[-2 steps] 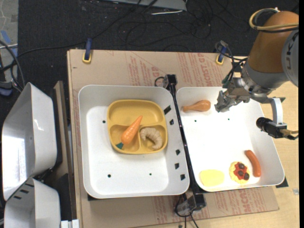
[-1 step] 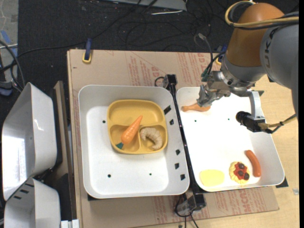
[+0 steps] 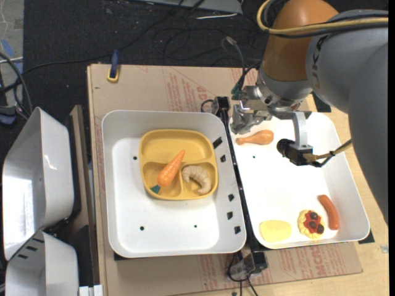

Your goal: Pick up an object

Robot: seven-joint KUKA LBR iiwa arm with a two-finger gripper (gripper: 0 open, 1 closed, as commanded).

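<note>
Near the bottom edge, 2 white bins sit side by side on a brown board (image 3: pixel 185 85). In the right bin (image 3: pixel 290 196), along its near wall, lie a pale yellow slice (image 3: pixel 275 230), a small pizza (image 3: pixel 311 222) with dark toppings and a red sausage (image 3: pixel 329 211); the pizza and sausage are just beside each other, perhaps touching. Farther back in that bin a chicken leg (image 3: pixel 257 139) lies on its side, bone end toward the left bin. A black part (image 3: pixel 295 151) on a grey strap hangs from the arm just right of the leg; what it is I cannot make out.

The left bin (image 3: pixel 123 196) holds a yellow tray (image 3: pixel 179 142) with 3 compartments. A carrot (image 3: pixel 171 169) lies tilted in the near-left compartment, its tip crossing toward the back one. A shrimp (image 3: pixel 199 179) curls in the near-right compartment.

The gripper (image 3: pixel 245 117) hangs over the back-left corner of the right bin, just above and beside the chicken leg. Its metal parts are small, blurred and partly covered by the wrist, and nothing is visibly between them. The arm's orange band (image 3: pixel 302 14) and grey body (image 3: pixel 355 60) hide the bin's far-right corner and run off the right edge.

White tubs (image 3: pixel 37 165) at far left are cut off by the frame. Cables (image 3: pixel 185 17) cross the dark floor behind.
</note>
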